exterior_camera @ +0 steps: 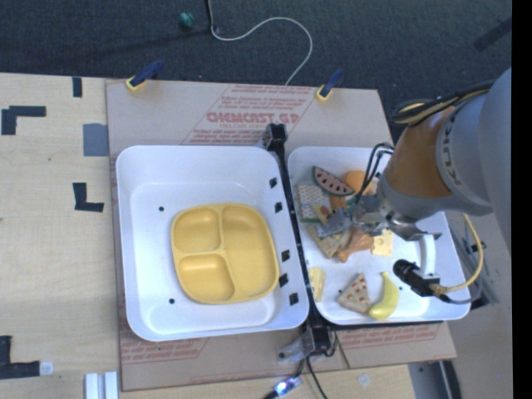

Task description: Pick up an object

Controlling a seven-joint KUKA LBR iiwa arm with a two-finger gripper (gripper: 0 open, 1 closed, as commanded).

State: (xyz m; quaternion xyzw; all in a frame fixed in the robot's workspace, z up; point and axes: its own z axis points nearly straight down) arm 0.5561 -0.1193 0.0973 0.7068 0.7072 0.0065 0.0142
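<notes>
You've got the arm reaching in from the right and bending down over the right bin, with the gripper sunk into the heap of play food near that bin's middle. How wide it stands, I can't tell you; the heap hides its tip.

Look at what sits around it. A watermelon slice lies just above, toward the far wall, with an orange piece right beside it. Under and around the tip there's a tangle of small tan and grey items, too jumbled to name. Nearer you, a pizza wedge and a banana lie side by side, touching or nearly so, well apart from the gripper. Something pale yellow rests against the divider wall.

Over on the left, the left bin carries a yellow divided plate, flat, three compartments up, probably there as a drop-off spot.

My read: you're at the grasp itself, low in the densest cluster because that's where a closing pinch is likeliest to catch something. The risk is snagging two things, or none.
</notes>
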